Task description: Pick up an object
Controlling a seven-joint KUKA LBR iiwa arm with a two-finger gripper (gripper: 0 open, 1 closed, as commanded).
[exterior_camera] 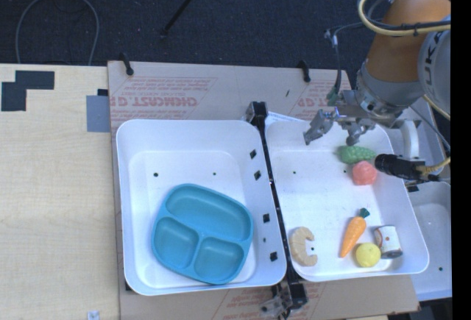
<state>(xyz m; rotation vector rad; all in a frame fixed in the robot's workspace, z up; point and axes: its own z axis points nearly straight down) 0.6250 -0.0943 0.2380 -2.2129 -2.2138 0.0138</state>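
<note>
**Operator:** Reading the printed matter first: what text is legible?

**Inspector:** Red lettering on the cardboard sheet behind the left bin appears upside down and mirrored; it cannot be read with confidence. Part of a dark letter shows on the arm's grey shell, at the frame's right edge. No other writing can be made out.

**Operator:** State the arm pose.

**Inspector:** The arm enters from the right, its orange band uppermost and the wrist pointed down over the far edge of the right bin. The gripper hangs above that bin's back wall. Its two grey fingers are spread well apart, with nothing between them.

**Operator:** Locate the objects relative to the right bin.

**Inspector:** All of the loose items lie inside it.
- Green toy vegetable, lumpy: far right corner, just below the gripper.
- Pink rounded toy: touching the green one, on its near side.
- Toy carrot, orange, tapered, green top: near right area.
- Yellow ball-shaped toy: at the carrot's tip.
- Small white cylinder with a dark band: just beside the yellow toy.
- Tan curved piece: near wall, left of the carrot.

**Operator:** And the left bin?

**Inspector:** One blue sectioned plate of smooth plastic with three compartments.
</note>
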